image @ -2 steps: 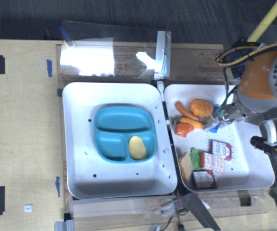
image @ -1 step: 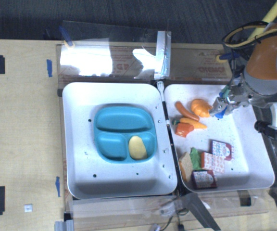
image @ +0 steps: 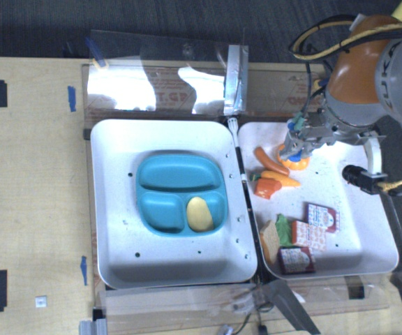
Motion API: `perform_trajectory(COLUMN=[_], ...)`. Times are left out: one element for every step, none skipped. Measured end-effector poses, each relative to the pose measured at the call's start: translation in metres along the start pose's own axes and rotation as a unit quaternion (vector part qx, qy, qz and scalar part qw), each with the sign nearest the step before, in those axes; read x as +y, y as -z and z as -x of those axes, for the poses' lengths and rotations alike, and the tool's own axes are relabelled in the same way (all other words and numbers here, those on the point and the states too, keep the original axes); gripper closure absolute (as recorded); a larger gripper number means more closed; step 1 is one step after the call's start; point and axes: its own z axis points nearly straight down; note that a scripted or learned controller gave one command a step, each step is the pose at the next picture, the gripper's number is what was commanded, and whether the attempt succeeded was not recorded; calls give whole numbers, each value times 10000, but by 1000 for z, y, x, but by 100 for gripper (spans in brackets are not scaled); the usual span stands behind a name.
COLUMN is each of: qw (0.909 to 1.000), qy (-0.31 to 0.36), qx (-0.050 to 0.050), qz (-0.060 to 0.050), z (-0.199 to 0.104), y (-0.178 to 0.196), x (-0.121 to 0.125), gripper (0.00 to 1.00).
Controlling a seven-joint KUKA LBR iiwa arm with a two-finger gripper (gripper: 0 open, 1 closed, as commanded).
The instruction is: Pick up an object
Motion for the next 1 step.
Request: perform_trajectory(qw=[9997], qy=[-117], qx=[8], qz=[-227], z=[-29], y=[8], x=[36], gripper=[100])
